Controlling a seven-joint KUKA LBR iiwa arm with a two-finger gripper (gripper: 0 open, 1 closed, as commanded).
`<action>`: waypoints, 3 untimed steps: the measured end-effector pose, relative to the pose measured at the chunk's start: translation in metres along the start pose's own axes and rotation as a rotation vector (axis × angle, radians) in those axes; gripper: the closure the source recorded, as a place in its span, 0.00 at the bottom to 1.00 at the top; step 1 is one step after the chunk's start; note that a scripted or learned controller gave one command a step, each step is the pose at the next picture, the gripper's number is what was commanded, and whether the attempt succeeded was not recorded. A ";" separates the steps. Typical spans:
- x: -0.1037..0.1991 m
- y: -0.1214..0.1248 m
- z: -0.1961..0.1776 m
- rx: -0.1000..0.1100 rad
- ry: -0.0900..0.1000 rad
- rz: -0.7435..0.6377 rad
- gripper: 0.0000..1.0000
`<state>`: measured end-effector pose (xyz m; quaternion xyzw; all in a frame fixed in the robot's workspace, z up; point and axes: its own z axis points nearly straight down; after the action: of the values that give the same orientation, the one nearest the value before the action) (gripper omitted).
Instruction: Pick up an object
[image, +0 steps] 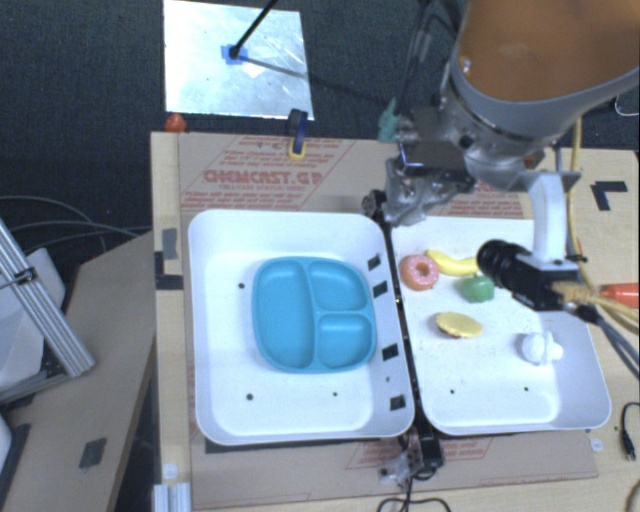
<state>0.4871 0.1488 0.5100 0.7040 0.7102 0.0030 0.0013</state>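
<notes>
Several small toys lie in the right bin (500, 400): a pink donut (418, 271), a yellow banana (453, 265), a green piece (478, 289), a flat yellow piece (458, 325) and a white piece (538, 348). My gripper (412, 200) hangs over the bin's far left corner, above and behind the donut and apart from every toy. I see nothing held in it. The arm's grey and orange body covers the bin's far edge.
The left bin (225, 400) holds a blue divided plate (310, 312). A black cylinder (518, 270) on a white bracket juts over the right bin beside the green piece. Cables and an orange-tipped tool (618, 294) lie along the right rim.
</notes>
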 end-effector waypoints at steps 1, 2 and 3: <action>0.068 -0.002 0.104 0.014 -0.004 0.000 1.00; 0.018 0.031 -0.019 -0.010 0.002 0.012 1.00; 0.083 -0.002 -0.002 0.006 0.000 -0.002 1.00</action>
<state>0.4844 0.2322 0.5117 0.7031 0.7110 0.0008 -0.0011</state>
